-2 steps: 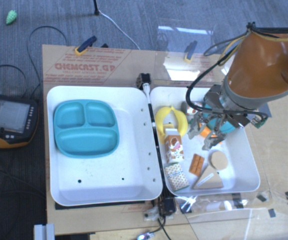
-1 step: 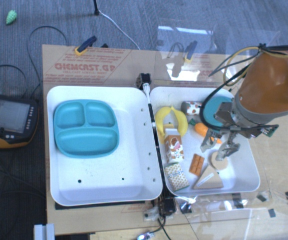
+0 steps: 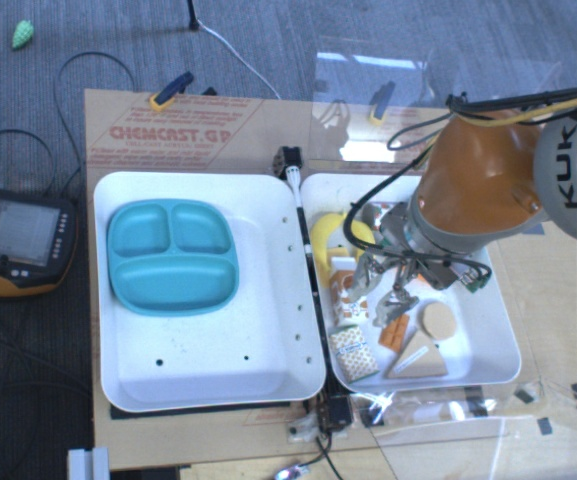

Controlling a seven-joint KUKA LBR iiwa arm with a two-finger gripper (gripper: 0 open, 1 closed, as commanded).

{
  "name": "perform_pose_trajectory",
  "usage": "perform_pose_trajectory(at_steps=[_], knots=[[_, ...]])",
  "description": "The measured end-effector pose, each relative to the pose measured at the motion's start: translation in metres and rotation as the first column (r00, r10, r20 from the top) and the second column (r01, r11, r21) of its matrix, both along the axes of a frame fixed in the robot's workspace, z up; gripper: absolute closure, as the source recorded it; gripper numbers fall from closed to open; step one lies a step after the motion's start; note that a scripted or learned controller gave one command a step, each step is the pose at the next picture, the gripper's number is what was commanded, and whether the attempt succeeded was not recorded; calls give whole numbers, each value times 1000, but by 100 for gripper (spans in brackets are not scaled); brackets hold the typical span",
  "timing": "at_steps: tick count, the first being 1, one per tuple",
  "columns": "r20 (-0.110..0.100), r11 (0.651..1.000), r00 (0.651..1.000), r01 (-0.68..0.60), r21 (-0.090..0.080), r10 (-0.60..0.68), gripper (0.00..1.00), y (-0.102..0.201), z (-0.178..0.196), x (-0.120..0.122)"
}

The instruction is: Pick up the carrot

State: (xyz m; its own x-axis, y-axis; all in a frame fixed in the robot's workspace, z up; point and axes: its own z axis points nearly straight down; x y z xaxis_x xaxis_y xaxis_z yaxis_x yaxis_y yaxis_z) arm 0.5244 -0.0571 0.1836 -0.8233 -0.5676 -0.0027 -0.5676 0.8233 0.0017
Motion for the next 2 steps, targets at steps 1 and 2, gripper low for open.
perform_pose_trajectory(at_steps=[1, 2], knots=[[14, 999, 999, -33, -8, 33, 100, -64, 112, 7], [-3, 995, 995, -101, 0, 101, 100, -119, -68, -20]])
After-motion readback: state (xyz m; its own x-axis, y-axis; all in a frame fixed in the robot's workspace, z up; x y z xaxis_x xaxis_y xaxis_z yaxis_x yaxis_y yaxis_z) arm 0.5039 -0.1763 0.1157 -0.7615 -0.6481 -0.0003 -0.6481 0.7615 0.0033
